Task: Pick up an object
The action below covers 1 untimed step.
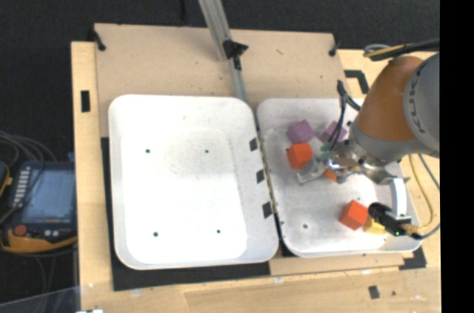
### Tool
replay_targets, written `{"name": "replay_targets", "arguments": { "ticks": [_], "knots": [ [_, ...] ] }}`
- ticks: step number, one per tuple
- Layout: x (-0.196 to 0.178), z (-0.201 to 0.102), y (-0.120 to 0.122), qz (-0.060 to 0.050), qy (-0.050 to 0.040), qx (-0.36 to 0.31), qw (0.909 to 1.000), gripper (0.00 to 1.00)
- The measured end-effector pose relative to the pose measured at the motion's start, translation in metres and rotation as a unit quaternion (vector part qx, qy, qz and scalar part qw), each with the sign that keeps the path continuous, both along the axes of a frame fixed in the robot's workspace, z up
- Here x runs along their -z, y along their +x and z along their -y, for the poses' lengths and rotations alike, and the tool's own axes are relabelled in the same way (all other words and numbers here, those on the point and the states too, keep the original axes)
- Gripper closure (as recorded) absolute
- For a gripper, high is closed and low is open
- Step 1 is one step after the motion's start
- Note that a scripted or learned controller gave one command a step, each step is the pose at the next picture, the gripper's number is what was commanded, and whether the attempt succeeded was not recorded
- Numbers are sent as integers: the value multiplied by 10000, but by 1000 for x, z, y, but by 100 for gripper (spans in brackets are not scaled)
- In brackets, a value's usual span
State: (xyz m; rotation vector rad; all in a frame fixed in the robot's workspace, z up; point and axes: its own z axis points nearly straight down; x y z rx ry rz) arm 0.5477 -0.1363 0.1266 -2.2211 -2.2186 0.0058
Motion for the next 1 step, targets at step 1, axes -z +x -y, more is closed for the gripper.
{"name": "replay_targets", "arguments": {
  "ticks": [1],
  "knots": [
    [29, 2, 1, 32, -8, 5, 10000, 0]
  ]
}}
